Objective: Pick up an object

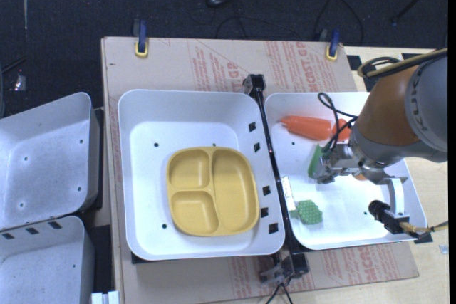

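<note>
Front of the right bin [347, 204]: small knobbly green block [308, 212], sitting near the divider side. Next door in the left bin [140, 174]: yellow 3-compartment plate [212, 190], flat, pretty much centred, nothing in it.

A bit further back in the right bin: gripper [326, 171] down low over the floor, arm coming in from the right w/ the orange band above it. Right up against its left side: a darker green piece [314, 161], standing tall-ish, touching the gripper afaict. Can't tell from this angle whether it's actually gripped or just beside it, and can't make out how wide the grip is either.

Behind that, far end of the same bin: orange carrot [308, 127], lying crosswise, clear of the gripper.

Furthest back: two blue/yellow clamps [142, 40] on the far edge of the cardboard sheet [214, 67] under both bins.
</note>
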`<state>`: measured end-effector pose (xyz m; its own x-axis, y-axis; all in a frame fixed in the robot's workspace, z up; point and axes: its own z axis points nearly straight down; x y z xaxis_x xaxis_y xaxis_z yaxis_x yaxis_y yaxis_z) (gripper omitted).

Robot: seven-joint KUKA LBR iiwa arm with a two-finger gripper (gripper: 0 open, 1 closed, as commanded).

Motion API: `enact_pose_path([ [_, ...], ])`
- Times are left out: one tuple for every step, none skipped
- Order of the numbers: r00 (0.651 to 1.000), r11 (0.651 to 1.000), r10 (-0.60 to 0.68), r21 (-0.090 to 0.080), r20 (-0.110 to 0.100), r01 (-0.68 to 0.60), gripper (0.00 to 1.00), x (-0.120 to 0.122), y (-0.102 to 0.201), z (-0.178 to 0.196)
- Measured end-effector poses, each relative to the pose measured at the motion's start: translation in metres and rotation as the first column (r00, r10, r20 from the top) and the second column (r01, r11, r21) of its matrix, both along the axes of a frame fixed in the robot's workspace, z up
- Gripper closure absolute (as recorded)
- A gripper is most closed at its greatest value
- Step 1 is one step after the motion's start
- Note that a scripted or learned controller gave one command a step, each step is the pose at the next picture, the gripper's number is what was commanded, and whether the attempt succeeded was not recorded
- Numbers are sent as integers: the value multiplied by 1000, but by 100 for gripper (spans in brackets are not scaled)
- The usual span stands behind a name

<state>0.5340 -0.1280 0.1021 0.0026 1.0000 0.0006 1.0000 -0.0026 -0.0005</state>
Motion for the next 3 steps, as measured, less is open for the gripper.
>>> enact_pose_path([
  [1000,1000,5,-1,3,-5,100,-3,6,44],
  [1000,1000,5,-2,6,-5,100,-6,7,107],
  [1000,1000,5,-2,4,-5,100,-1,6,149],
])
